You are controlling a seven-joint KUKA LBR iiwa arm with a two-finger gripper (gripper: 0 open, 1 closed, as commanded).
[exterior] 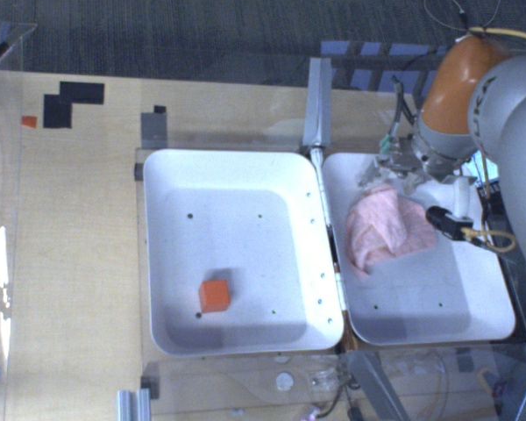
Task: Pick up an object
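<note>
Gripper (401,167): low at the pink cloth's (386,226) top edge, placed to grab; jaw state unclear.
Cloth: bunched in right bin (438,318).
Orange block (215,296): left bin (245,178), untouched.

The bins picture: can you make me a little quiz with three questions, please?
1. True or false: the orange block lies in the right bin.
2. Which bin holds the pink cloth? A) left B) right
3. Fill in: the hand is above the far edge of the ____ .

Key: 1. false, it lies in the left bin. 2. B. 3. cloth.
</note>
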